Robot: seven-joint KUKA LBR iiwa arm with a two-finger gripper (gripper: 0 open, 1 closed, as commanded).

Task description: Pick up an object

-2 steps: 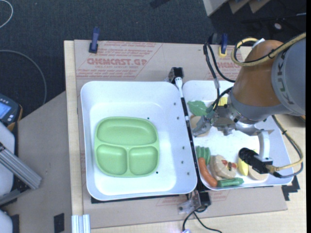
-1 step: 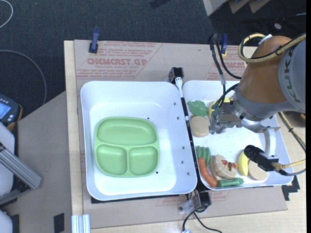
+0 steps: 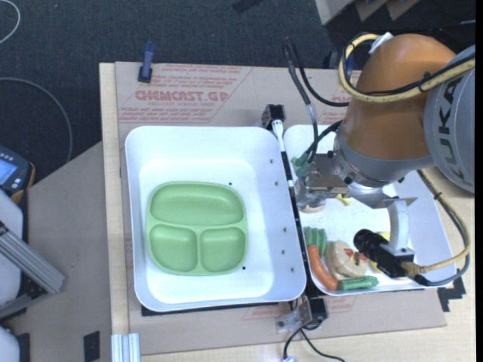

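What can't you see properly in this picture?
- The gripper fingers: the orange wrist covers them, so open or shut is unclear.
- Most of the right bin floor is hidden under the arm.
- The toy food pile: small and overlapping; an orange carrot-like piece shows, the rest is hard to name.

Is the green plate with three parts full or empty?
Empty. The green divided plate lies flat in the left white bin, and all three compartments show bare green. The toy food sits in the right bin.
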